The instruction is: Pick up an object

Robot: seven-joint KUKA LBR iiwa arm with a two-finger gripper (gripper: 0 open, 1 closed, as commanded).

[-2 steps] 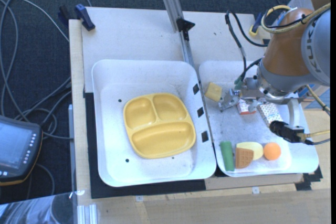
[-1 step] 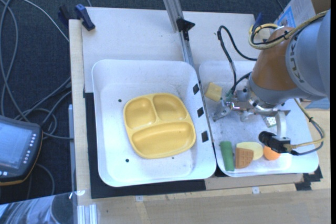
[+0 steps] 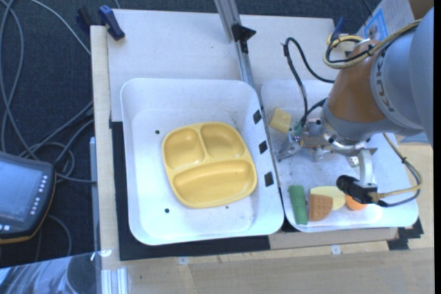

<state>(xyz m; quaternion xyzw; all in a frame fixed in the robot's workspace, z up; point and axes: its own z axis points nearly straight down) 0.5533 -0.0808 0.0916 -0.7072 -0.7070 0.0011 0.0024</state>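
Even, bright overhead light, soft faint shadows, white bins (image 3: 138,148) slightly washed out, mild overall softness

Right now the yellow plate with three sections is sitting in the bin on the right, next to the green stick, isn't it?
Not quite. The camera view shows the yellow plate in the left bin, by itself. The green stick lies in the right bin, at its near edge beside an orange wedge.
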